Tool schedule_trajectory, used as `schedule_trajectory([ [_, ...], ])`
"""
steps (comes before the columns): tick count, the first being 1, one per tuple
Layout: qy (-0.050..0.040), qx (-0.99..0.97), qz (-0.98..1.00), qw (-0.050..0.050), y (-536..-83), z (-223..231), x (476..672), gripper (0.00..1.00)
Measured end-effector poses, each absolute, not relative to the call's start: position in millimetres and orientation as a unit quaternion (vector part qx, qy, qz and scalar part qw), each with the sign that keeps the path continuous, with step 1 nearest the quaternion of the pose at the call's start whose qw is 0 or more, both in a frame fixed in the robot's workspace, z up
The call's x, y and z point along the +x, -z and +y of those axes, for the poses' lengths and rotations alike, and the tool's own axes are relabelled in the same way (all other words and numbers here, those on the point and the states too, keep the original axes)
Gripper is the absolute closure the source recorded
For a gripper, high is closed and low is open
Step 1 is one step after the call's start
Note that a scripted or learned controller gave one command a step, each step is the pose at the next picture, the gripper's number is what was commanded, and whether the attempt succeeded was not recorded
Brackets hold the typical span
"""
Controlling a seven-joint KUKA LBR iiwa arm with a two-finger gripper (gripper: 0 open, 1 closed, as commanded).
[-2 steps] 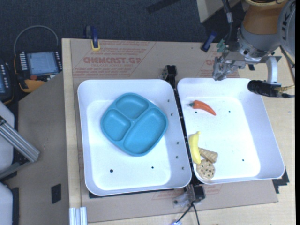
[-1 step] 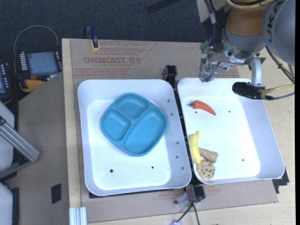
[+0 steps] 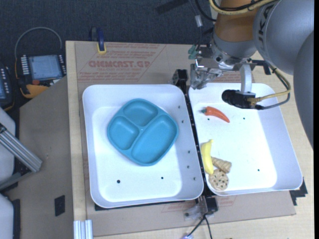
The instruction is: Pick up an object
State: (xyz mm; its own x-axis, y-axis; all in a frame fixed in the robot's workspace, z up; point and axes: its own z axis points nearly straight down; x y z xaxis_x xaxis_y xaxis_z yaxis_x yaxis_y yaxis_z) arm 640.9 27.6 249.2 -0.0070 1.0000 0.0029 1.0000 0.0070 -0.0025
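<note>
- Dark carpet surrounds a tabletop (image 3: pixel 75 133) covered by brown cardboard printed with red lettering, and two shallow white bins sit on it side by side
- Left bin (image 3: pixel 94 183) holds a blue divided plate (image 3: pixel 143 131) with three compartments, lying near the bin's centre
- Right bin (image 3: pixel 269 153) holds a red-orange chili pepper (image 3: pixel 218 113) in its upper left part, apart from the other items
- Lower down, along the right bin's left wall, a yellow banana-like piece (image 3: pixel 206 156) lies just beside a tan pastry piece (image 3: pixel 222 164) and a round cookie (image 3: pixel 219 181)
- Grey arm with its orange band (image 3: pixel 239 14) reaches in from the upper right of the frame
- Its tool (image 3: pixel 200 77) hangs over the upper left corner of the right bin, above the pepper in the frame and not touching it; I cannot tell whether it is apart or together, and nothing shows in it
- A small screen device (image 3: pixel 44 66) sits at the upper left of the frame, off the cardboard
</note>
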Motion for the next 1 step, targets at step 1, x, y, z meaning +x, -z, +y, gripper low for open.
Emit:
schedule_trajectory([
  [1,0.0009,-0.705,-0.709,0.0,-247.5,89.1,641.0,1.0],
])
